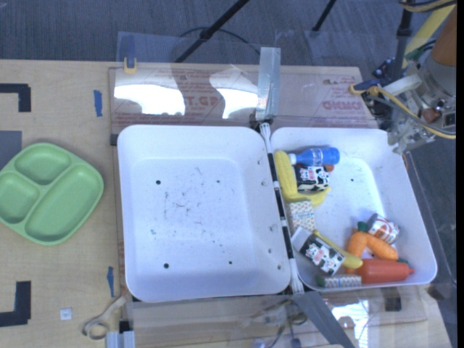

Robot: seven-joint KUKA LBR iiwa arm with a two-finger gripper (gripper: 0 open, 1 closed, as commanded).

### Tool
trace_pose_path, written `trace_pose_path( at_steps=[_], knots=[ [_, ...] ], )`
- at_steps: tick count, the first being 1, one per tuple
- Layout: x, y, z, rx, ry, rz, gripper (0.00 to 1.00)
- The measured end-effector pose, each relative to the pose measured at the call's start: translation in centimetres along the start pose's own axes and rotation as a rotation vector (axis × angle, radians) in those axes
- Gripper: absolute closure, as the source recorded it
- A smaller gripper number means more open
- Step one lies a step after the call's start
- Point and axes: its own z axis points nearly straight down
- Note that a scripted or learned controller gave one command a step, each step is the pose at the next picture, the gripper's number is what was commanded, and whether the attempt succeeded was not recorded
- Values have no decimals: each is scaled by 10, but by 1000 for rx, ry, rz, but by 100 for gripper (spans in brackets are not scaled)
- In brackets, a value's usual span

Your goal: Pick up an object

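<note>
**Waiting above the right bin, nothing lifted yet**

Spreading across the bench (58, 100) are two white bins: the left bin (196, 209) is lying bare, the right bin (366, 187) is holding every candidate, from the blue bottle (315, 156) and yellow corn (286, 176) down to the orange carrot (371, 246). The pincer (413, 133) is hanging at the right bin's far corner; its grip cannot be told. Picking is, I judge, still ahead, with open floor mid-bin offering approach room.
</note>
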Motion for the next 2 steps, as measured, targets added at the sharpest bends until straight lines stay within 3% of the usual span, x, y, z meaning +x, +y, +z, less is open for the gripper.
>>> trace_pose_path(
  at_steps=[1, 2],
  knots=[
    [0, 0, 0, 0, -1, -1, 0],
    [3, 55, 53, 2, -2, -301, 0]
  ],
)
